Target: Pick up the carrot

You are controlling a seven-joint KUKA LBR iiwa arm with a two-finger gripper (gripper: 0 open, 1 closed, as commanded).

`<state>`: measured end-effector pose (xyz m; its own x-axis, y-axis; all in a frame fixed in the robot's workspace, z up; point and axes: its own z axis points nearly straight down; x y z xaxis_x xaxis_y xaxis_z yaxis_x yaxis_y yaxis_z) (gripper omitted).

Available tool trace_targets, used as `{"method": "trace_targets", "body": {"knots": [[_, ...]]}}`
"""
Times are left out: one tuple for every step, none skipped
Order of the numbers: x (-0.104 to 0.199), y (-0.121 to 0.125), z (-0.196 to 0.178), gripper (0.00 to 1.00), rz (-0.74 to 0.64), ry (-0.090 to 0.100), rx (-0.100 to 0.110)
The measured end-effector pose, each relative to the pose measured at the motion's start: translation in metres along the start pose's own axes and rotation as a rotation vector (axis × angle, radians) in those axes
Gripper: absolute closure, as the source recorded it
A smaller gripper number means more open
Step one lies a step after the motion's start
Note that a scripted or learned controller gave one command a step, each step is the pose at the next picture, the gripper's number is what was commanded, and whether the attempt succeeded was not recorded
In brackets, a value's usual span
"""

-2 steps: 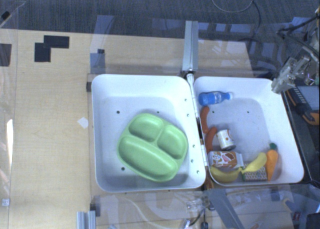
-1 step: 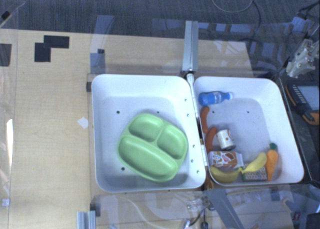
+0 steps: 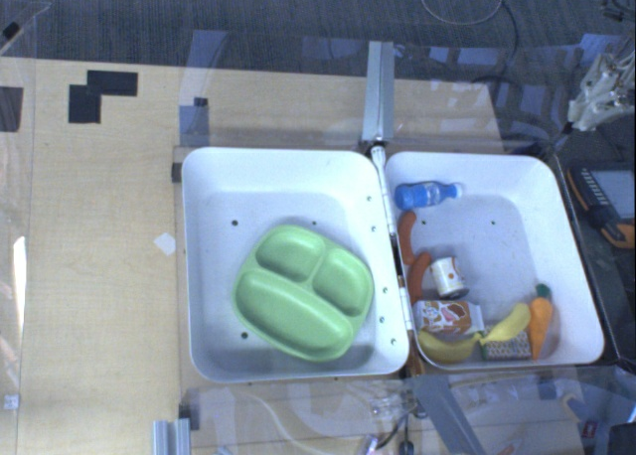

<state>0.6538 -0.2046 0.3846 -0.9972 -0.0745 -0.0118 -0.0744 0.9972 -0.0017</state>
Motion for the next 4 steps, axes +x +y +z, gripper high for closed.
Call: {"method": "trace_targets", "body": {"knots": [[0.059, 0.003, -0.014, 1.0, 0.102, 0.004, 0.0], [0.055, 0.003, -0.052, 1.0, -0.066, 0.002, 0.0], [-0.002, 0.0, -0.004, 1.0, -0.549, 0.001, -0.003], [-0.018, -0.001, -0.017, 1.0, -0.892, -0.002, -0.003]]}}
